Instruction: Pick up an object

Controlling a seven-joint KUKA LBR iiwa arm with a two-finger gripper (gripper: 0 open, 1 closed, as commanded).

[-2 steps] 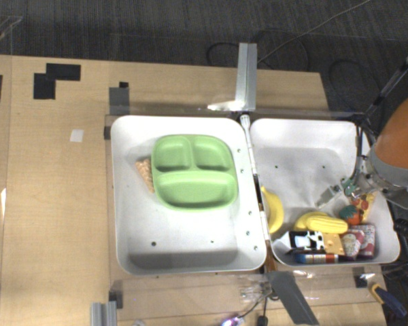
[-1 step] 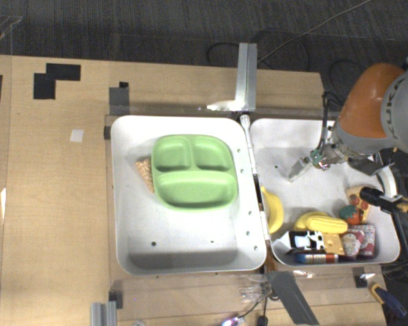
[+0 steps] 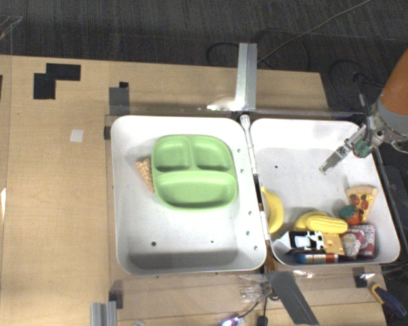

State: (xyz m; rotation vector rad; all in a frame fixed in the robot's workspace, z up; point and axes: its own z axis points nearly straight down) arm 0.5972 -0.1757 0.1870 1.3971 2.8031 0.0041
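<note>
My gripper (image 3: 328, 166) hangs over the upper right part of the right bin (image 3: 292, 138), reaching in from the right and pointing down-left. Nothing shows in it. The objects lie clustered at the bin's front. A banana (image 3: 273, 209) rests against the left wall. A yellow toy (image 3: 321, 222) sits beside it. A pizza-slice toy (image 3: 360, 201) lies near the right wall, below the gripper. A black-and-white box (image 3: 306, 240), a marker (image 3: 314, 256) and a reddish packet (image 3: 359, 242) crowd the front edge.
The left bin (image 3: 132, 236) holds a green divided plate (image 3: 193, 171) with a brown grainy item (image 3: 145, 174) tucked under its left side. A metal post (image 3: 247, 73) stands behind the wall between the bins. The wooden bench (image 3: 47, 202) stretches away to the left.
</note>
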